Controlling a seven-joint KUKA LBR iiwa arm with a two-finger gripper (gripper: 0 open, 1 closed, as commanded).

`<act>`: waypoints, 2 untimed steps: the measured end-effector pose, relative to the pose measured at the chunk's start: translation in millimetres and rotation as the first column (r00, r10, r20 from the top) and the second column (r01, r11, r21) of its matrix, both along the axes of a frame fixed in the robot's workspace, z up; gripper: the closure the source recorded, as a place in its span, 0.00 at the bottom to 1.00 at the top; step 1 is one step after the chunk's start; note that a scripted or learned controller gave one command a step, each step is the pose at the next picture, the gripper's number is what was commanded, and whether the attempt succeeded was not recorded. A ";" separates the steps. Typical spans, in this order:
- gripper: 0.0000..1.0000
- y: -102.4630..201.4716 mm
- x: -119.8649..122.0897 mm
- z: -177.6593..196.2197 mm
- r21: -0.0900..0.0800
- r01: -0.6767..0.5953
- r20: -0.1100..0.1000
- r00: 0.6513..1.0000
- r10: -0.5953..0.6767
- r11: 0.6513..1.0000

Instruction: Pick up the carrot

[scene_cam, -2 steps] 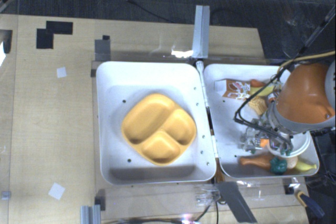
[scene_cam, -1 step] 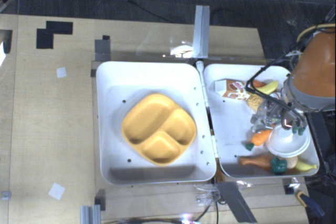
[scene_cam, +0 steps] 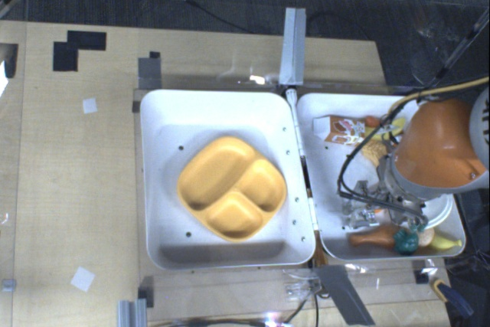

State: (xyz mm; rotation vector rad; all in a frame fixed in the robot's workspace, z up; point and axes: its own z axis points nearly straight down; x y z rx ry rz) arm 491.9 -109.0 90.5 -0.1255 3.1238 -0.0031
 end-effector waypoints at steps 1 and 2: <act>1.00 -51.4 101.8 136.1 -0.006 -0.245 0.001 0.970 0.245 0.970; 0.00 -50.2 100.5 132.5 -0.002 -0.246 -0.005 0.969 0.246 0.969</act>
